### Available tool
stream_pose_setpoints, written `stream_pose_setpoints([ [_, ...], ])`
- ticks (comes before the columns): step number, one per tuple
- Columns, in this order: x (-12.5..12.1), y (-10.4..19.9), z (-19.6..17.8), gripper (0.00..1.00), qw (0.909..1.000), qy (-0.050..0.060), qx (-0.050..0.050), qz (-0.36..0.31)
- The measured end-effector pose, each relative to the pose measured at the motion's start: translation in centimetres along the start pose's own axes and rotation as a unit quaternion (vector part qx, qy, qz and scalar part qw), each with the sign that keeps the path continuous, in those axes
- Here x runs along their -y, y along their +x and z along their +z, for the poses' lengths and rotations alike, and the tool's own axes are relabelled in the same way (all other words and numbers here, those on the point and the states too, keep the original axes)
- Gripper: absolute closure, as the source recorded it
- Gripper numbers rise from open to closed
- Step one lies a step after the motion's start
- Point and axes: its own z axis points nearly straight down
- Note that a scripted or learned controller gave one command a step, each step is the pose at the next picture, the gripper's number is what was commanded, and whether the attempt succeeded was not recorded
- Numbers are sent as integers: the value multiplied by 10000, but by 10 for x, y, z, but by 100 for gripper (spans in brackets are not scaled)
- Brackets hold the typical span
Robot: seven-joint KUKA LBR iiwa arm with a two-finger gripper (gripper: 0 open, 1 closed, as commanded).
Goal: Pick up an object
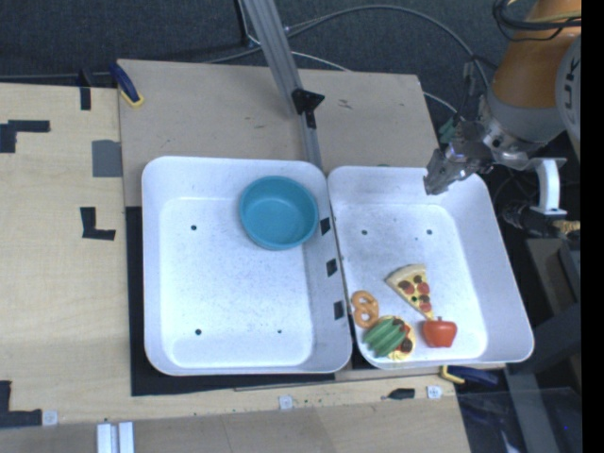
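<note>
My gripper (440,179) hangs over the far right corner of the right bin (415,229), well above its floor. Toy food lies at the near end of that bin: a pizza slice (411,286), a pretzel (363,305), a green and yellow piece (387,336) and a red tomato-like piece (439,331). All of it is far from the gripper, toward the front. A blue bowl (277,212) sits upright in the far right part of the left bin (189,281).
A slanted grey metal post (283,59) rises behind the bins where they meet. Cables run across the dark floor at the back. The tan bench top (57,253) extends to the left with black tape marks.
</note>
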Motion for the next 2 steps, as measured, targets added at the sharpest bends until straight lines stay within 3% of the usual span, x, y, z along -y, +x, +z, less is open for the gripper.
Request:
stream_pose_setpoints([
  [2,38,98,27,100,10000,30,-9,-22],
])
